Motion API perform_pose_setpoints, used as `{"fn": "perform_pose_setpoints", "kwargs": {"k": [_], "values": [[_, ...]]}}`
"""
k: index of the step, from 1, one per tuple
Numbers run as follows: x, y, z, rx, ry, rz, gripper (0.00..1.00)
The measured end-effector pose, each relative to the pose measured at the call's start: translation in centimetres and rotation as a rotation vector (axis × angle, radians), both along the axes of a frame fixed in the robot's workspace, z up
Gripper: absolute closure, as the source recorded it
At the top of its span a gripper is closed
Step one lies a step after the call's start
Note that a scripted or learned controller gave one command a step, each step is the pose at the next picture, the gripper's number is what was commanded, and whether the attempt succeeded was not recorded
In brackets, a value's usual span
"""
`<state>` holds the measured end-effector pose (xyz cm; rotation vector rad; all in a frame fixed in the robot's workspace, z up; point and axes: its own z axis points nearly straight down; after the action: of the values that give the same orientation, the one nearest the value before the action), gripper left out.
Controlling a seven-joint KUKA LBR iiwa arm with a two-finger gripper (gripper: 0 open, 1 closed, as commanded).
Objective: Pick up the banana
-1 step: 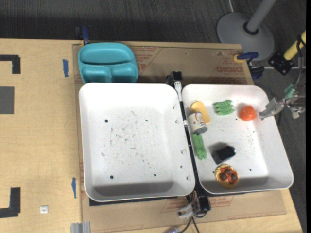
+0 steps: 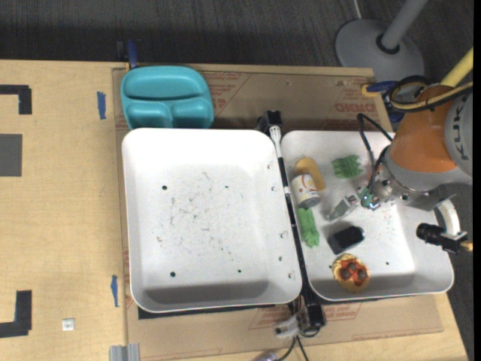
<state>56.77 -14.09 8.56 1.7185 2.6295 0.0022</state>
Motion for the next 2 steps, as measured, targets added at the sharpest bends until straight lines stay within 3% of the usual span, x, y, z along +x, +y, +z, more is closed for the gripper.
{"fn": "perform_pose_setpoints", "kwargs": {"k": [1,2], "values": [[-7.4,9.6,9.9,0.000,0.002,-0.319,0.00],[-8.8,15.8,9.9,0.000,0.003,0.113,0.00]]}}
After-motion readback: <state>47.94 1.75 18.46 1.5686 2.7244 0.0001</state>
